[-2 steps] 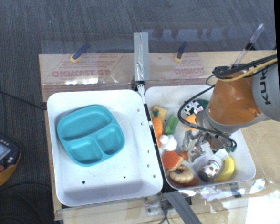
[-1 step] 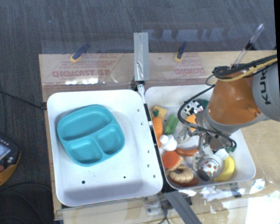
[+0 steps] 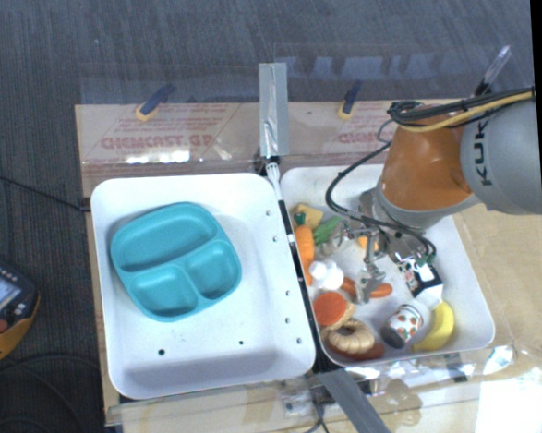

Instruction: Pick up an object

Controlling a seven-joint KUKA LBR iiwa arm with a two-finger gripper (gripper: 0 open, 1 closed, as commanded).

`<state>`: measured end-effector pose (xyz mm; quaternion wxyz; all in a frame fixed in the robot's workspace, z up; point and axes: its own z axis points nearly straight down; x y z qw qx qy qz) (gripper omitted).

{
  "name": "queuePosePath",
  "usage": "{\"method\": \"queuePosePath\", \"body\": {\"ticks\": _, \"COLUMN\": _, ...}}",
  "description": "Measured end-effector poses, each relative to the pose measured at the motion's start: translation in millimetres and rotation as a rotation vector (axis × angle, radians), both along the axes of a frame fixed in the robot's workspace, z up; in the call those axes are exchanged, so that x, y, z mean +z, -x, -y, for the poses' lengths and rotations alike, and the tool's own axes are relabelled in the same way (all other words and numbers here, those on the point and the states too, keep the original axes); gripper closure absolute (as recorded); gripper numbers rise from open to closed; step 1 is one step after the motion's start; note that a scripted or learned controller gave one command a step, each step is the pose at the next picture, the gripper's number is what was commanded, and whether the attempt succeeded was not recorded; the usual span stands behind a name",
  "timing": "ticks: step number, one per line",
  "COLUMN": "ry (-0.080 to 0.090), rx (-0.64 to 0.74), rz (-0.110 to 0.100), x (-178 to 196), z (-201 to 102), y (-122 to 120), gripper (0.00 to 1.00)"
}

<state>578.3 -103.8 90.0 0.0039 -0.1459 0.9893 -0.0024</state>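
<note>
My gripper (image 3: 372, 267) hangs low over the middle of the right bin (image 3: 472, 280), under the orange wrist band (image 3: 422, 168). Several toy foods lie around it. A small orange piece (image 3: 378, 291) sits just below the gripper tip, and a white lump (image 3: 328, 274) lies to its left. An orange carrot (image 3: 304, 245) and a green piece (image 3: 327, 231) rest near the bin's left wall. Along the front lie a red-orange round piece (image 3: 331, 307), a brown bagel (image 3: 351, 338), a small can (image 3: 405, 324) and a yellow banana (image 3: 439, 327). Nothing is visibly lifted.
The left bin (image 3: 151, 349) holds a teal divided plate (image 3: 174, 259). A raised divider (image 3: 290, 256) separates the two bins. Cables (image 3: 343, 183) loop from the wrist over the right bin's back. A handheld controller (image 3: 2, 308) lies off the bench at far left.
</note>
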Motion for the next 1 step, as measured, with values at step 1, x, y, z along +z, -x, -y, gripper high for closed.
{"method": "queuePosePath", "body": {"ticks": 1, "ry": -0.003, "rx": -0.099, "rz": 0.006, "x": 1.0, "z": 38.1, "y": 60.4, "gripper": 0.0}}
